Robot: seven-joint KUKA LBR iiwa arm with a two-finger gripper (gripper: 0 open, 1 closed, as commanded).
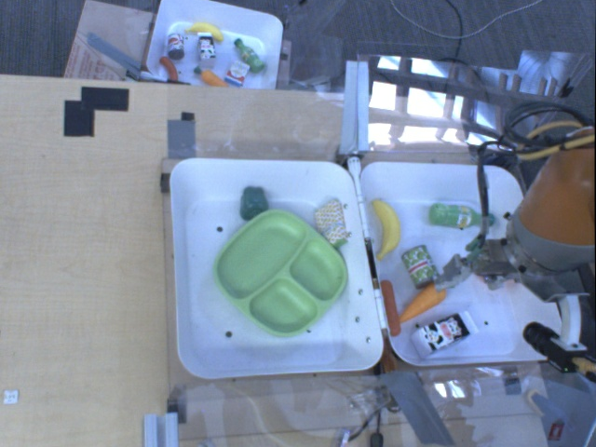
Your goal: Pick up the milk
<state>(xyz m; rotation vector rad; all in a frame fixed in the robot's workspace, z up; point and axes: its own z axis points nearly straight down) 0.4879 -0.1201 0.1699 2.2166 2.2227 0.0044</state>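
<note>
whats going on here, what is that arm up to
A grey and orange robot arm reaches in from the right over the right bin. Its gripper hovers near the carrot and the small green can. The milk carton it is meant to pick up lies on its side near the bin's front edge, untouched. A banana and a green bottle lie farther back. The left bin holds a green divided plate.

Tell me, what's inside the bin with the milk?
The right bin holds the milk, a carrot, a banana, a green bottle, a small can and a sausage. The arm covers its right side.
</note>
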